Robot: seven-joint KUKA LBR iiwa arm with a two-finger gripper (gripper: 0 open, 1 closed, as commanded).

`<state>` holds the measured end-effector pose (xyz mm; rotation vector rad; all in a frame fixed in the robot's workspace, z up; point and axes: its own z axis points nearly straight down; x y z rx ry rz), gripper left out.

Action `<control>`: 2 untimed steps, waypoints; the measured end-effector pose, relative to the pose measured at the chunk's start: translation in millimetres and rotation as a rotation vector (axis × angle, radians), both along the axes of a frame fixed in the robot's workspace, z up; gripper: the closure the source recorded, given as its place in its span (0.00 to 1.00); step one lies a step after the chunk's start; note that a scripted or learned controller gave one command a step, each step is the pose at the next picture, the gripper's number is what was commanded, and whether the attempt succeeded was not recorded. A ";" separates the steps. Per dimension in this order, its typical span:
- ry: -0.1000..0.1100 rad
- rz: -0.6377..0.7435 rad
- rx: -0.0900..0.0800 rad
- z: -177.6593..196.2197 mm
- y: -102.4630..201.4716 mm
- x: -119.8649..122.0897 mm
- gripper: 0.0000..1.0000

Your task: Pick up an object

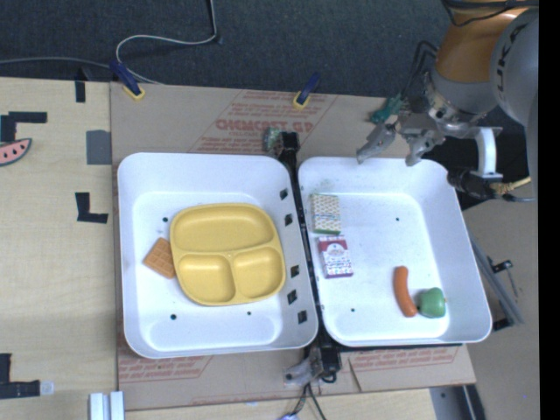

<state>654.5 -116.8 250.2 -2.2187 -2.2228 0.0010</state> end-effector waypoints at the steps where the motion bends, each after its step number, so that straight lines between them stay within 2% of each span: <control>1: 0.003 -0.002 -0.001 -115.2 -27.3 4.1 0.00; 2: -0.010 -0.001 -0.003 -160.6 -9.1 2.5 0.00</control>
